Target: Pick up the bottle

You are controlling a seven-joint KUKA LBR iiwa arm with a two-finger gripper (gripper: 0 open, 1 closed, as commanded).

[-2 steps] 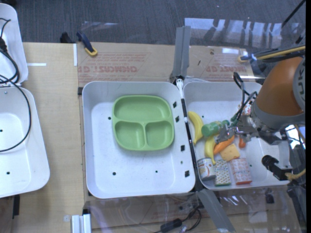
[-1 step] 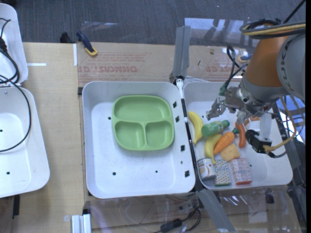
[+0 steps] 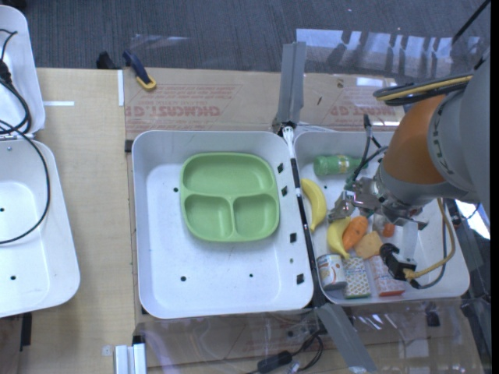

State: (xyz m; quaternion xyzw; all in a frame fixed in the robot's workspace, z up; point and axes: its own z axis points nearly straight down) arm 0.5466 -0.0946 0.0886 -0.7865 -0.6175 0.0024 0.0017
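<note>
A small green bottle (image 3: 334,164) lies on its side at the far left corner of the right bin (image 3: 460,275). My gripper (image 3: 355,206) hangs low over the middle of that bin, just in front of and to the right of the bottle. It sits above a cluster of fruit and seems apart from the bottle. The grey arm with its orange band (image 3: 413,150) covers the right part of the bin.
A yellow banana (image 3: 315,202) lies along the right bin's left wall. A second banana (image 3: 337,238), a carrot (image 3: 355,232), a can (image 3: 330,272) and a small box (image 3: 359,277) crowd the near part. The left bin (image 3: 156,271) holds a green divided plate (image 3: 230,195).
</note>
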